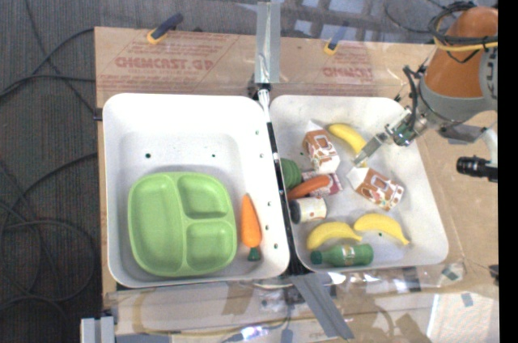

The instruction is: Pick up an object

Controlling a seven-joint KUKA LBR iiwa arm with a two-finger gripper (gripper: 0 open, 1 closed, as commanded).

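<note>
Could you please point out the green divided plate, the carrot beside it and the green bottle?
green divided plate (pixel 180 222), camera view, on its middle ridge.
carrot (pixel 250 222), camera view, on its orange body.
green bottle (pixel 346 255), camera view, on its label.

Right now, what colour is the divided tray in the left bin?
Light green. The tray shows best in the camera view, beside a carrot.
</note>
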